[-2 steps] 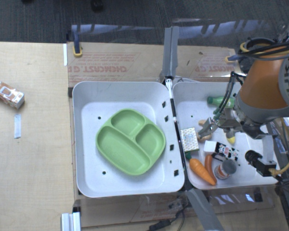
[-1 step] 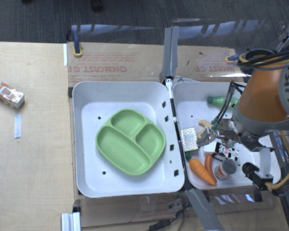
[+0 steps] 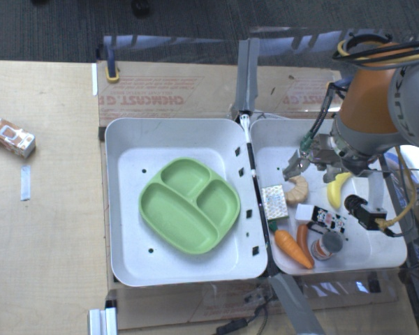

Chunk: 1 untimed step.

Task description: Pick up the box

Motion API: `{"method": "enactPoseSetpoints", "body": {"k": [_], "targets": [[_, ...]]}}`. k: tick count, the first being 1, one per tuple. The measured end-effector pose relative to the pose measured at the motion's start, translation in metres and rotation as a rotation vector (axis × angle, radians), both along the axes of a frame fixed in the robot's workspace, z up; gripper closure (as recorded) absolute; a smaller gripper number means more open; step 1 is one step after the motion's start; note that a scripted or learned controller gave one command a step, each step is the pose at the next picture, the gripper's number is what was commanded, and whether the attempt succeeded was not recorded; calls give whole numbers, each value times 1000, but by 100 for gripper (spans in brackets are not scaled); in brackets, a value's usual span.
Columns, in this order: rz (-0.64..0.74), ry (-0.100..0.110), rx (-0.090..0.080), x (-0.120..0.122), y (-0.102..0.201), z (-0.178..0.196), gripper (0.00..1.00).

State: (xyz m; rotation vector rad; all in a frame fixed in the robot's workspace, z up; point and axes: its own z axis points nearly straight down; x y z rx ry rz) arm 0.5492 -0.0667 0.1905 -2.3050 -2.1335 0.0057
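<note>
Smooth white right bin [image 3: 387, 255]: speckled square box [image 3: 274, 202], tapered orange carrot [image 3: 293, 248].

A robotics lab — bench [image 3: 42, 257] with white bins [image 3: 119, 208], chair casters [image 3: 140, 5].

Two shallow white plastic bins [image 3: 119, 208] look smooth with a dull sheen. The green divided plastic plate [image 3: 189, 206] at centre appears matt. The small speckled box [image 3: 274, 202] glitters like foil. Brown printed cardboard [image 3: 174, 93] along the top looks rough and matt.
</note>
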Motion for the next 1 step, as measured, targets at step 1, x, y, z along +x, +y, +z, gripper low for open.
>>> {"method": "enactPoseSetpoints", "body": {"k": [1], "targets": [[86, 0, 2, -72, -25, 0, 0]]}}
